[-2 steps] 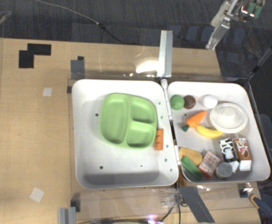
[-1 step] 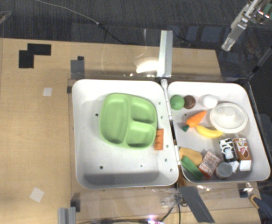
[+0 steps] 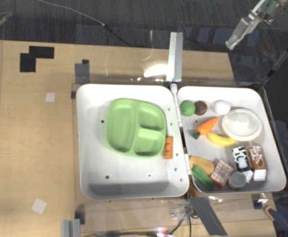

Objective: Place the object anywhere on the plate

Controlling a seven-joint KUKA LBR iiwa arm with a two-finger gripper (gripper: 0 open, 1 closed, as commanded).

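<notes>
A green divided plate [image 3: 135,127] lies in the left white bin [image 3: 92,152], a little left of the bin's right wall. A small orange block [image 3: 168,147] rests on the bin floor against the plate's lower right edge. My gripper [image 3: 235,36] hangs high at the top right, beyond the far edge of the right bin [image 3: 274,147], well away from the plate and from every object. Nothing can be seen held in it.
The right bin holds a green ball [image 3: 187,107], a brown ball [image 3: 200,107], a white egg [image 3: 222,106], a white bowl [image 3: 241,123], a carrot [image 3: 207,125], a banana [image 3: 221,140], small cartons [image 3: 248,161], a can [image 3: 236,180] and a cucumber [image 3: 202,177].
</notes>
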